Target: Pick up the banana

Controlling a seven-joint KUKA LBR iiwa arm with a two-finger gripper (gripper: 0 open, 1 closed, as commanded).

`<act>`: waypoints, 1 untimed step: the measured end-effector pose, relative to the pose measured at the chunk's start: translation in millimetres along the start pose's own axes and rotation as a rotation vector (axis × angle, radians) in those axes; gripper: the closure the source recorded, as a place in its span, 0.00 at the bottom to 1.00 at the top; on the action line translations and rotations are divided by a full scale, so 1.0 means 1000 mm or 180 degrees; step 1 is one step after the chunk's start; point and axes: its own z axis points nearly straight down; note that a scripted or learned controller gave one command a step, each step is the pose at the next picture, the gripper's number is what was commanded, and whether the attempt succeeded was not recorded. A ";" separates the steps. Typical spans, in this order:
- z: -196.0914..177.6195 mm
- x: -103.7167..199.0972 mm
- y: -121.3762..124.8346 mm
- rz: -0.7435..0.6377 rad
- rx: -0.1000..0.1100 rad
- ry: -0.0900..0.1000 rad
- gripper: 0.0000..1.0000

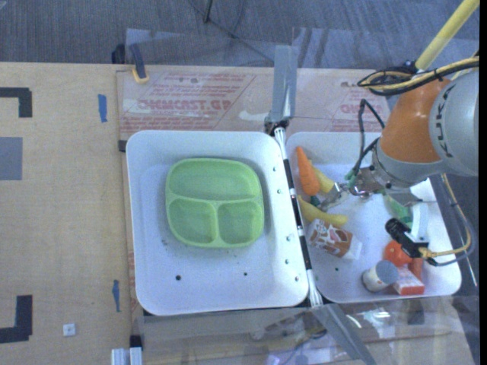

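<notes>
Presumably light and firm, smooth-skinned, easily bruised: the banana lay in the right bin, beside a carton and below a carrot. Best taken across its middle. Claw hovered just above; its grip could not be told.

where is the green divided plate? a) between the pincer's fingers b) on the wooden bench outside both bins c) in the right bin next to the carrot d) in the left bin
d: the green divided plate lies flat in the left bin, while the carrot and banana lie in the right bin.
</notes>
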 end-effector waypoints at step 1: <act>-0.012 -0.002 0.002 0.0007 -0.0023 -0.0018 1.00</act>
